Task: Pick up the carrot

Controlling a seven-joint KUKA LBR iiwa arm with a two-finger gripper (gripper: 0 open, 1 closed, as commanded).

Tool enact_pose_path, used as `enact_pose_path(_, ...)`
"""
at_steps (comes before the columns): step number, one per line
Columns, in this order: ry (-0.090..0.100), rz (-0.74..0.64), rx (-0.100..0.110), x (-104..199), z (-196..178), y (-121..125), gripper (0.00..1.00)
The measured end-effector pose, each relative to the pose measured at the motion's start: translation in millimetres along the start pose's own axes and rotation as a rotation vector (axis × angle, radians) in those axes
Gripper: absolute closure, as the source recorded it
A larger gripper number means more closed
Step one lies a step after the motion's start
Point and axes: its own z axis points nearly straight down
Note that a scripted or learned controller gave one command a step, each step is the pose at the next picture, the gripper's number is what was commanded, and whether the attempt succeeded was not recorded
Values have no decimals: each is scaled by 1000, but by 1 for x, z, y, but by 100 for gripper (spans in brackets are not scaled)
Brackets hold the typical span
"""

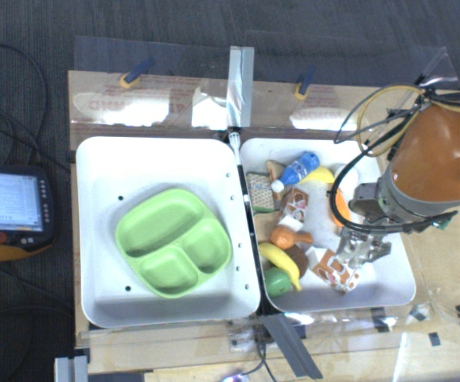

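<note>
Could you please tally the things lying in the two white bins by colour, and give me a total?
Green: 2, the divided plate and a round green item.
Yellow: 1, the banana.
Orange: 1, the carrot.
Blue: 1, the bottle.
Red and white: 2, cartons and.
Total: 7 that I can tell apart.

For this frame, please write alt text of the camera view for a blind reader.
The gripper hangs over the right bin, beside a small red-and-white carton, with the carrot untouched further left among toy groceries. A green divided plate lies in the left bin.
</note>
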Motion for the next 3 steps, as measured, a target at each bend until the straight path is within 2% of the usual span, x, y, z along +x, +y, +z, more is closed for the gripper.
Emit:
enact_pose_path(1,-3,-420,4,12,-66,-3,100)
enact_pose_path(2,11,-766,29,29,68,-16,100)
enact_pose_path(3,-3,-1074,3,26,-56,-6,100)
